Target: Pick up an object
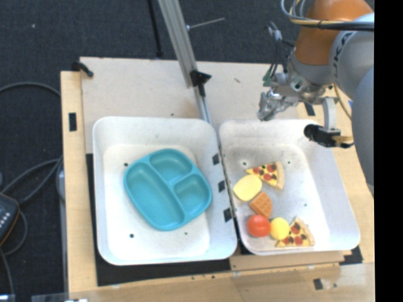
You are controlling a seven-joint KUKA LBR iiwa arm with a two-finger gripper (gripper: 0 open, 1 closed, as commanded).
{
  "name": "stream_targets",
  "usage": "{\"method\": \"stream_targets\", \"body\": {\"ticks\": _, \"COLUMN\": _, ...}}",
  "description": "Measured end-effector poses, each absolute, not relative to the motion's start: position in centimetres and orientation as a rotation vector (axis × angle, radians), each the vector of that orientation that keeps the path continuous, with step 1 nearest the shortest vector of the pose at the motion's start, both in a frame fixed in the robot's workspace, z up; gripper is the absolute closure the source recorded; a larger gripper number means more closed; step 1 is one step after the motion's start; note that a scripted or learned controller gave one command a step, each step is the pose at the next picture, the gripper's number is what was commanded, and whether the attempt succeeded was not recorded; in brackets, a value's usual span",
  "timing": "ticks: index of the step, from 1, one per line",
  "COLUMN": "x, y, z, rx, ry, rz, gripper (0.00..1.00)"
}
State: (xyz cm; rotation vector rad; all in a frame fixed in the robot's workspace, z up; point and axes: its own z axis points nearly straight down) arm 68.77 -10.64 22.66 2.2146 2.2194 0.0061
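Camera view gives me both bins side by side on the surface [75, 168]. I see the arm [327, 24] coming in from the right, its orange band high in the corner, and the gripper [269, 106] hanging just past the far rim of the right bin [327, 187], above the bare board there. I cannot tell from this slant whether the jaws are released or clenched; nothing shows between them.

My pick candidates all lie in the right bin, clustered toward its left and near side. A pizza slice [269, 173] lies nearest the gripper, with a yellow piece [247, 187] just beside it to the left. A waffle [261, 204] touches the yellow piece on its near side. Closer to me sit a tomato [258, 226], a lemon [279, 229] against it, and a second pizza slice [300, 234] at the near rim.

The left bin [113, 137] holds a blue tray [167, 189] with three compartments, lying flat.
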Motion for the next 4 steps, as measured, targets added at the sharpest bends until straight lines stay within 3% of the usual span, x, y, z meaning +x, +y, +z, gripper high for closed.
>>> {"method": "stream_targets", "body": {"ticks": 2, "x": 62.7, "y": -1.4, "z": 21.9, "rx": 2.216, "ry": 2.229, "rz": -0.001, "gripper": 1.0}}
{"method": "stream_targets", "body": {"ticks": 4, "x": 57.1, "y": 8.3, "z": 24.2, "rx": 2.214, "ry": 2.232, "rz": 0.002, "gripper": 1.0}}
